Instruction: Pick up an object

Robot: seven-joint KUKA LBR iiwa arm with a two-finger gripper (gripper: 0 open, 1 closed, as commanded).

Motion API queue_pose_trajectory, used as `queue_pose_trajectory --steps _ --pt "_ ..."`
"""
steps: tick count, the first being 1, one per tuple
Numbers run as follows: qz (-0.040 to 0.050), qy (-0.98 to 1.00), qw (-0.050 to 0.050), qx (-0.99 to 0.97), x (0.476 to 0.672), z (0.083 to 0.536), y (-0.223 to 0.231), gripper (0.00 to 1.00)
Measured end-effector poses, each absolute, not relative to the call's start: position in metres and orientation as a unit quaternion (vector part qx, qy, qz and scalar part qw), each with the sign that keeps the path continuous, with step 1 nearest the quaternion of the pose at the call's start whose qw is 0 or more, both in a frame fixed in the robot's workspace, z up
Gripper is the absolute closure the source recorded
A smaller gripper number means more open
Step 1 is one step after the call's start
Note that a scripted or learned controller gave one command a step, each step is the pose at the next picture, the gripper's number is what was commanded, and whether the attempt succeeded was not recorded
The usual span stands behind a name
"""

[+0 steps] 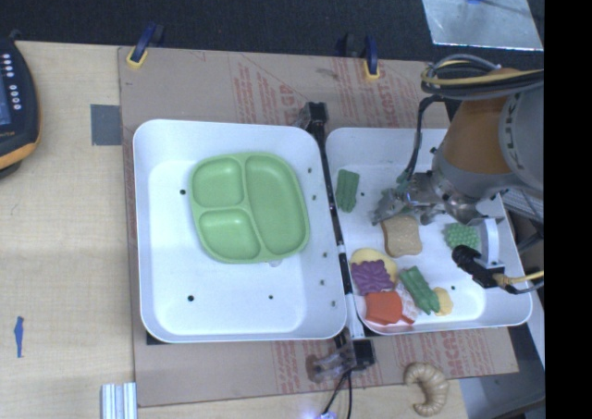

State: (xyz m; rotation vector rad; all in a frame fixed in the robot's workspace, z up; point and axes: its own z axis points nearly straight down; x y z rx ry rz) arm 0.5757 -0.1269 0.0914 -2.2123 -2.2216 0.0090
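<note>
Both white bins point(157, 223) are looking like smooth, slightly glossy plastic, as is the pale green divided plate point(250, 206). The bench top point(55, 251) is showing a light wood grain, matt, under a brown cardboard sheet point(231, 84) with faded red print. At three o'clock, the arm point(476, 135) is wearing a satin orange band over grey metal. The toy foods, such as the purple grapes point(370, 276), are appearing as matt moulded plastic.
</note>
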Motion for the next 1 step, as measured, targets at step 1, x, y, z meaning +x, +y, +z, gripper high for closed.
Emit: queue_pose_trajectory --steps 1 --pt "0.0019 -0.709 0.001 -0.705 0.5784 0.1032 -0.1283 1.00"
